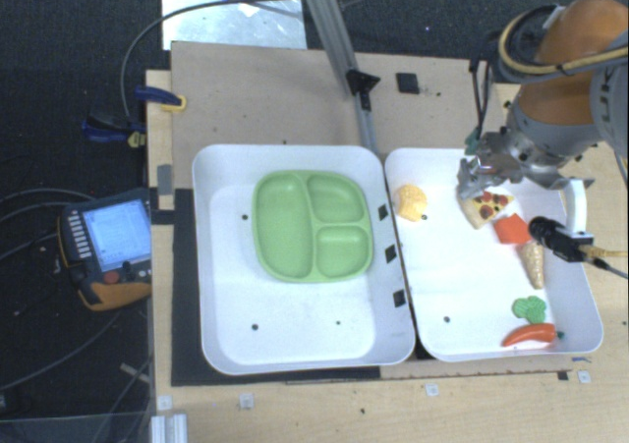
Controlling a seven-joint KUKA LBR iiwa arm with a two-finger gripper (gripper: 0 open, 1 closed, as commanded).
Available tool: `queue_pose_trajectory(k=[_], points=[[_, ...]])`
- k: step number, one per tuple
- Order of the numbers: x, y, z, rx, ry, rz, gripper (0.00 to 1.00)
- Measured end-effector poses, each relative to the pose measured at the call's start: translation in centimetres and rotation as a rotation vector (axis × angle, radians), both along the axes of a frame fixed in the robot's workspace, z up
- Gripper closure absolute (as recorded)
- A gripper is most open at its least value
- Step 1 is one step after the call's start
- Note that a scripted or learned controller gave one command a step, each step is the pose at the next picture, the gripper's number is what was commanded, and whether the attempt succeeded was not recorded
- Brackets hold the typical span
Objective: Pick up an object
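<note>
The right bin holds several toy foods. A pizza slice lies near its far right, with an orange-red block just beside it and a beige cone further toward the front. A yellow piece sits by the bin's left wall. Green broccoli and a red sausage-like piece rest in the front right corner. My gripper hangs at the pizza slice's far left edge, touching or just above it.
The left bin carries a green divided plate. A black and white cable fitting sticks over the right bin's right wall. A metal pole slants over the bench behind the bins.
</note>
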State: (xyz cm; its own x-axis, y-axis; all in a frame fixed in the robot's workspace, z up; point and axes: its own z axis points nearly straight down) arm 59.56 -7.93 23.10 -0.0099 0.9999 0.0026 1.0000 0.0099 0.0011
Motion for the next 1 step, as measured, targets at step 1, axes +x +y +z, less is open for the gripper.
queue_pose_trajectory(k=[1], points=[[-2.55, 4.74, -0.66, 0.0, 0.003, -0.001, 1.0]])
